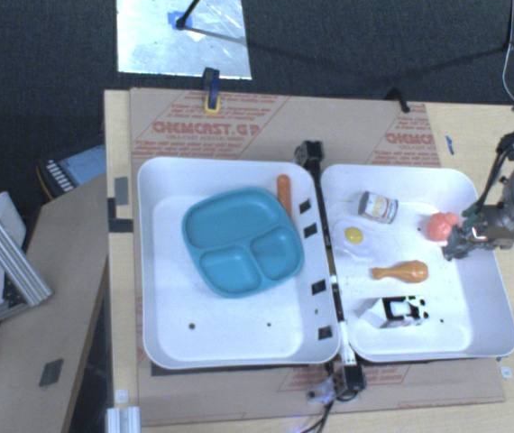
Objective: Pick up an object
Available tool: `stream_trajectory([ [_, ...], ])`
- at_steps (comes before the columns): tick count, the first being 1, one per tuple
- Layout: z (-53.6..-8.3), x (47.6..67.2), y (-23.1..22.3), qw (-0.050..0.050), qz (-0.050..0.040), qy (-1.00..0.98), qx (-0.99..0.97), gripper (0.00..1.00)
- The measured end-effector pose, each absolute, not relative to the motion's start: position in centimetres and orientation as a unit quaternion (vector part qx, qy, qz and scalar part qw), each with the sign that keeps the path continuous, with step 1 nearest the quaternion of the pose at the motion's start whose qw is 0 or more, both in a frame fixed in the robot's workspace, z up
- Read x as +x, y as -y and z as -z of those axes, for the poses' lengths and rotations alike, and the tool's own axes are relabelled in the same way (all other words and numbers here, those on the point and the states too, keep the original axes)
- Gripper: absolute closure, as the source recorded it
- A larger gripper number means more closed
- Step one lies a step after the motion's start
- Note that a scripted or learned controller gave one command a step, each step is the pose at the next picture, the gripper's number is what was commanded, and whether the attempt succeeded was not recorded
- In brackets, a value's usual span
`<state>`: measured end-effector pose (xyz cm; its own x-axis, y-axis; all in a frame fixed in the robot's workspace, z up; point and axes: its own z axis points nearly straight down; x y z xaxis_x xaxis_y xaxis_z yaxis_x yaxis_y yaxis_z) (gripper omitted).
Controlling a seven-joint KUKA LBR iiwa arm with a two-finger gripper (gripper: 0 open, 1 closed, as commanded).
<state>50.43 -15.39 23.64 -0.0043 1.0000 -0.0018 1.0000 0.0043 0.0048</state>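
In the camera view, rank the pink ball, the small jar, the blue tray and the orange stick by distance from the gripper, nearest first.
From the gripper:
1. Pink ball, right bin, just beside it.
2. Small jar, right bin, upper middle.
3. Orange stick, left bin, by the divider.
4. Blue tray, left bin, middle.

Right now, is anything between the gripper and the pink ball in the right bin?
Nothing visible. The gripper sits at the right bin's right edge, right beside the pink ball, with no object between them.
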Motion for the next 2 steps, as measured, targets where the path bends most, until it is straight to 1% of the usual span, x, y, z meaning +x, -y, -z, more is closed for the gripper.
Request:
stream_trajectory([
  [1, -23.4, 51.1, 9.0, 0.000, -0.0011, -0.711, 0.703, 1.00],
  [2, -22.4, 51.7, 4.2, 0.000, -0.0006, -0.710, 0.704, 1.00],
])
